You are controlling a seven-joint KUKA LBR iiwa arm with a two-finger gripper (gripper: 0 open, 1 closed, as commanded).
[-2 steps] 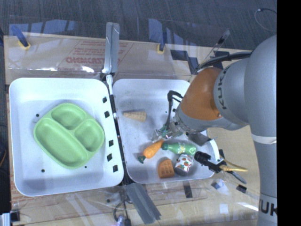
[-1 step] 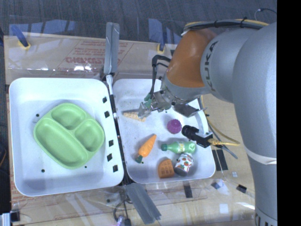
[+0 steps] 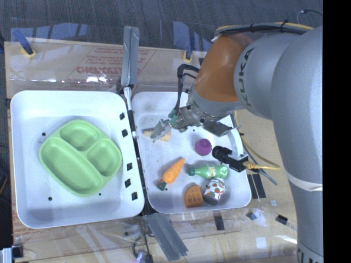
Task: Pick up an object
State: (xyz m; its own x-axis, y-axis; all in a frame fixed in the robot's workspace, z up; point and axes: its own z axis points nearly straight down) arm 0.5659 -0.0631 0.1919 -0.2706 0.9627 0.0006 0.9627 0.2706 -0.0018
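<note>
The gripper (image 3: pixel 160 129) hangs low over the far left part of the right bin (image 3: pixel 155 199), just above a small tan thing (image 3: pixel 148 131); I cannot tell how its jaws stand; nearer lie a carrot (image 3: pixel 173 171), a green bottle (image 3: pixel 209 171), a purple ball (image 3: pixel 203 146) and a waffle (image 3: pixel 193 196); a green plate (image 3: pixel 80 156) sits in the left bin (image 3: pixel 33 207).

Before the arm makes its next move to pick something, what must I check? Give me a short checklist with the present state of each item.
1. Gripper over the right bin: ok.
2. Object between the fingers: cannot tell.
3. Pale object lies beside the gripper, within reach: ok.
4. Carrot, purple ball, green bottle lie apart from the gripper: ok.
5. Green tray in the left bin, out of the path: ok.
</note>
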